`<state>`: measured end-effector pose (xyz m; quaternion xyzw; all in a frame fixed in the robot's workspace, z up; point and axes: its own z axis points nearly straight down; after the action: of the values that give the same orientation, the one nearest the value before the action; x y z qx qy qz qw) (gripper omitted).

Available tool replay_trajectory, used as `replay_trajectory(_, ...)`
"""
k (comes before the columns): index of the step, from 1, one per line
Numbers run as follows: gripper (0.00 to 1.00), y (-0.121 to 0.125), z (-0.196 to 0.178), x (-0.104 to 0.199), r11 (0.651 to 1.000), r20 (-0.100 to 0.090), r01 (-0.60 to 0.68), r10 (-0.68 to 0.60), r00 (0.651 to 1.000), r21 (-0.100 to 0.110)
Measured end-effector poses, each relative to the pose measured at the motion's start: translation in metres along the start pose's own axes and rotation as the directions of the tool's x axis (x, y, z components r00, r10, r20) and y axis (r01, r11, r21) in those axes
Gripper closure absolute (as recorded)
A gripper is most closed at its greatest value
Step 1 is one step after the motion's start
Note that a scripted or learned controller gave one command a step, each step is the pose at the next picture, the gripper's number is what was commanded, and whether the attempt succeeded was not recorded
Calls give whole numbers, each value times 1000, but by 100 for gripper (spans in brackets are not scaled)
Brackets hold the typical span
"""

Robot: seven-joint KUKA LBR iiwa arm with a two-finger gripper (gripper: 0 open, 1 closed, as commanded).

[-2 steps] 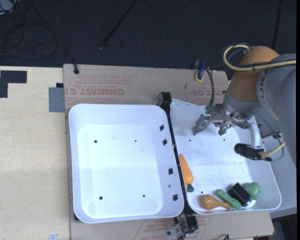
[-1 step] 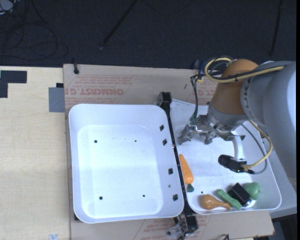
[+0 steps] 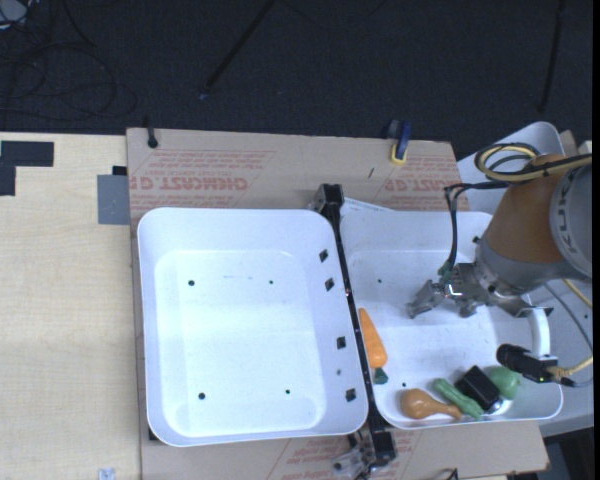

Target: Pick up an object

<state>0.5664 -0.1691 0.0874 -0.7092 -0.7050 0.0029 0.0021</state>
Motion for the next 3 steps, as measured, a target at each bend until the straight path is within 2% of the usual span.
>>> replay_trajectory(1, 100, 2, -10, 2, 1000, -2, -1, 1, 1000, -4)
replay_trajectory(2, 100, 17, 0, 67, 1000, -3, 11, -11, 1000, -3)
replay_trajectory(3, 100, 10, -106, 136, 1000, -3, 13, -13, 1000, -11)
